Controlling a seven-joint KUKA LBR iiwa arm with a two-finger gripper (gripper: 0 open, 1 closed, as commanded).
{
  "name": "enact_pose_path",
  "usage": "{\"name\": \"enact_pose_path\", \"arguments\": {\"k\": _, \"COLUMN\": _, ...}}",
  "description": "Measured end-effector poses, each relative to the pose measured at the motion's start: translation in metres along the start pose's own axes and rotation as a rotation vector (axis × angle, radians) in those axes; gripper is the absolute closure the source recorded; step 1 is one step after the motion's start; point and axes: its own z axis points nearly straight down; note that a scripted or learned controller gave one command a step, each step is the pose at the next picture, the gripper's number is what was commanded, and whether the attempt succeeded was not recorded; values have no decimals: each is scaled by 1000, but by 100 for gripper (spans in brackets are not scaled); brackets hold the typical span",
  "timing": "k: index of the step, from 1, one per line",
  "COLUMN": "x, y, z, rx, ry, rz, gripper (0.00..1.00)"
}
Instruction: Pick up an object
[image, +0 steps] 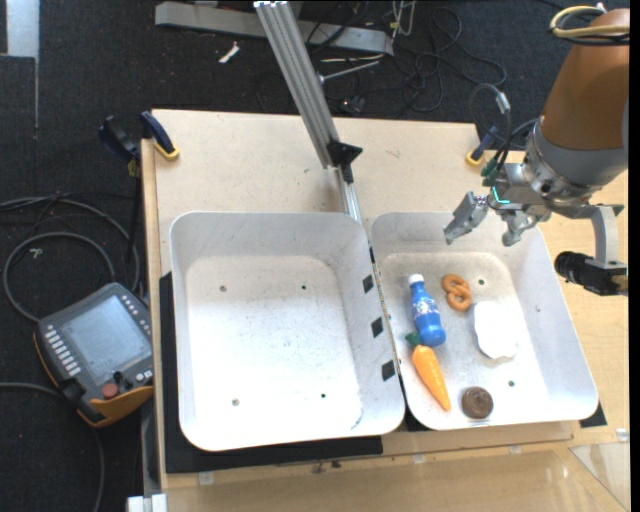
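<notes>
While the pincer (490, 226) hung open and empty, the pretzel (458, 292) and blue bottle (427, 313) lay below it.

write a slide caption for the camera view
Open end effector hovers over the right bin holding bottle, carrot and pretzel.

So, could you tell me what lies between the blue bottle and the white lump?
The camera view shows a small brown pretzel between the blue bottle and white lump.

Bottle (426, 312), pretzel (458, 292), carrot (432, 376) in right bin (570, 330), bottle behind carrot.
</notes>
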Motion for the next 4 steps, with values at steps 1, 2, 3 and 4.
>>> {"name": "enact_pose_path", "arguments": {"k": 1, "x": 11, "y": -1, "z": 52, "rx": 5, "ry": 1, "rz": -1, "gripper": 0}}
{"name": "enact_pose_path", "arguments": {"k": 2, "x": 9, "y": 0, "z": 96, "rx": 5, "ry": 0, "rz": 2, "gripper": 0}}
{"name": "enact_pose_path", "arguments": {"k": 3, "x": 2, "y": 5, "z": 154, "rx": 5, "ry": 0, "rz": 2, "gripper": 0}}
{"name": "enact_pose_path", "arguments": {"k": 4, "x": 2, "y": 7, "z": 140, "rx": -2, "ry": 0, "rz": 2, "gripper": 100}}
